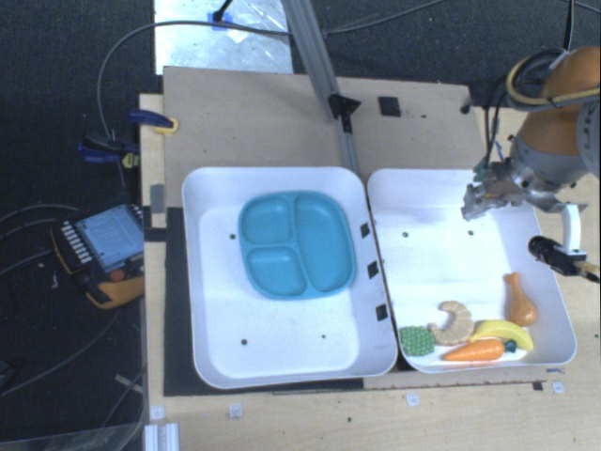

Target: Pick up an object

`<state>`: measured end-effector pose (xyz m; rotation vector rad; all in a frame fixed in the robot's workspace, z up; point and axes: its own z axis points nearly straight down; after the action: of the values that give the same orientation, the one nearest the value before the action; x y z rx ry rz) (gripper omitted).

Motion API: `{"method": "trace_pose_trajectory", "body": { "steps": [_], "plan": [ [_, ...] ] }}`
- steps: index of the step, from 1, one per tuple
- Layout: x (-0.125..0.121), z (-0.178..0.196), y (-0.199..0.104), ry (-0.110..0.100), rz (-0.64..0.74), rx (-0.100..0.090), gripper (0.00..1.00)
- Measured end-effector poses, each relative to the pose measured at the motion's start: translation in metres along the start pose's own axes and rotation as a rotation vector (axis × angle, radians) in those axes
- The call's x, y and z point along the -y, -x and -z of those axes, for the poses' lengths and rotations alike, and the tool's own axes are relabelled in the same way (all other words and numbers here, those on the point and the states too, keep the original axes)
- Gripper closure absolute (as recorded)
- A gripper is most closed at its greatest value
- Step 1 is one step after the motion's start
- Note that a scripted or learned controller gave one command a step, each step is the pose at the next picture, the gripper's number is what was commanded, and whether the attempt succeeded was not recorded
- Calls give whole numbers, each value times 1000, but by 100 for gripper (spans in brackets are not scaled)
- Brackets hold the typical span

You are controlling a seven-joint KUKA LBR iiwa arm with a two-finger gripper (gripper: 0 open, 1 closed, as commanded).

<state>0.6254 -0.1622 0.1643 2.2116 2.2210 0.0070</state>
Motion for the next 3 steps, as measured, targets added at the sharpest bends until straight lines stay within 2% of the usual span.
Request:
{"method": "trace_pose_trajectory", "body": {
  "steps": [1, 3],
  "plan": [
    [-2, 55, 0, 0, 1, 0, 100],
    [44, 45, -102, -8, 5, -4, 100]
  ]
}}
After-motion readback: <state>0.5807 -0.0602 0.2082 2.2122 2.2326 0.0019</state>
